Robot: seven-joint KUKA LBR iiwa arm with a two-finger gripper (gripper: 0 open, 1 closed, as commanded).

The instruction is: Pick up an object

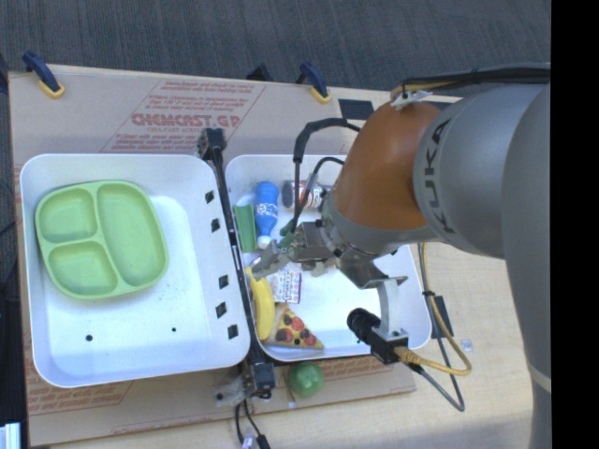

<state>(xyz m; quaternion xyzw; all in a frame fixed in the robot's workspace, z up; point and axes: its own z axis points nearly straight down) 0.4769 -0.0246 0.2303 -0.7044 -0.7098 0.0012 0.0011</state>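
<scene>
1. Two shallow white bins sit side by side on the bench (468,382): the left bin (112,363) and the right bin (337,311)
2. A light green divided plate (101,239) with three compartments lies in the left bin, toward its far left part
3. The grey arm (477,166) with its orange band (388,171) reaches in from the right and hangs over the right bin, hiding much of its middle
4. The hand (281,251) is low over the near left part of the right bin, above the cluster of objects; whether it is released or clenched cannot be told, and nothing can be seen gripped in it
5. A blue bottle (267,206) lies in the far left part of the right bin, with a green block (244,225) just beside it along the left wall
6. A banana (263,309) lies near the left wall toward the front, and a pizza slice toy (295,330) lies just beside it in the front corner
7. A small white card with red print (288,286) lies between the hand and the banana
8. A green ball (305,378) rests on the bench just outside the front edge of the right bin
9. Blue and yellow clamps (43,73) hold the cardboard sheet (187,110) at the far edge
</scene>
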